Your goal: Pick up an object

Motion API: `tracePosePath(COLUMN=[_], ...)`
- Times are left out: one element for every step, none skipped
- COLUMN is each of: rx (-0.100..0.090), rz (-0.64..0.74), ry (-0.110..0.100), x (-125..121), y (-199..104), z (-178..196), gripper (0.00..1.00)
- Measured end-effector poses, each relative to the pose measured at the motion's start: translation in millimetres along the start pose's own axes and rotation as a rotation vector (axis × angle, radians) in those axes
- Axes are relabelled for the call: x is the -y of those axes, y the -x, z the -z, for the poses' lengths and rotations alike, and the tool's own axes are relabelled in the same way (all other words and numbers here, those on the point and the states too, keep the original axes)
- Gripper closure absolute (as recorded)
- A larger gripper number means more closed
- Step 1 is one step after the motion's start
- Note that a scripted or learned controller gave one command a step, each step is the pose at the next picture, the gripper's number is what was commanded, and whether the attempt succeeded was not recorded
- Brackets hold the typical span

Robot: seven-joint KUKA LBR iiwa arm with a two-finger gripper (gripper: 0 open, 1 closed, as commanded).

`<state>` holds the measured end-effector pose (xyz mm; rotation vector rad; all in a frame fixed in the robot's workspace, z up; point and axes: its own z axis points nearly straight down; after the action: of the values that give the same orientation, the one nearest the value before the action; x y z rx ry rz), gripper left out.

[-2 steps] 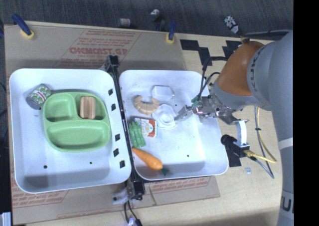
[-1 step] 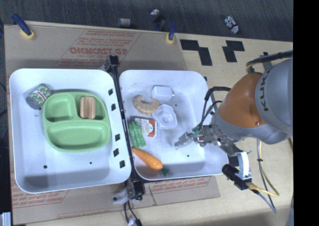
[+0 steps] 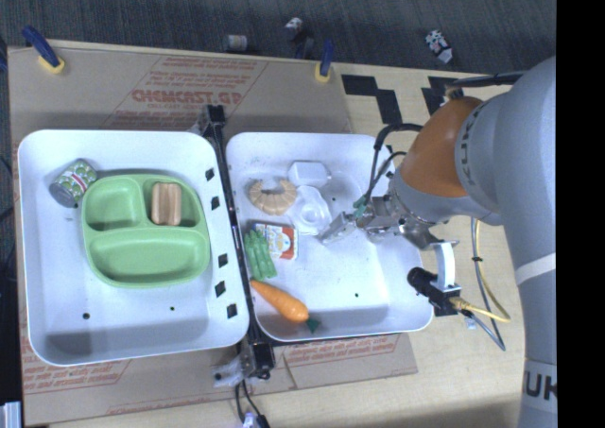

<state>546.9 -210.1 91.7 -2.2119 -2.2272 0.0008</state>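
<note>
- The right bin holds a small scatter of things: an orange carrot with a green tip near its lower left corner, a green packet and a red-and-white packet side by side above it, a round tan biscuit, and a white cup toward the top.
- A clear plastic piece lies between the biscuit and the gripper; its edges are hard to pick out against the white floor.
- The gripper sits low in the middle of that bin, pointing toward the left of the frame, its tip just beside the clear piece and right of the red-and-white packet. The carrot lies well below and left of it.
- Whether the gripper is open or closed, I cannot tell; the tip is a pale blur.
- In the left bin, a green tray carries a wooden block, with a can at the tray's upper left corner.
</note>
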Motion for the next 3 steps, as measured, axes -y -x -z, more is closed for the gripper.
tracePosePath(rx=[0.001, 0.001, 0.0], rz=[0.0, 0.002, -0.001], ry=[-0.001, 0.0, 0.002], x=[71, 8, -56], y=[0, 0, 1], z=[34, 0, 1], gripper=[0.0, 0.0, 0.0])
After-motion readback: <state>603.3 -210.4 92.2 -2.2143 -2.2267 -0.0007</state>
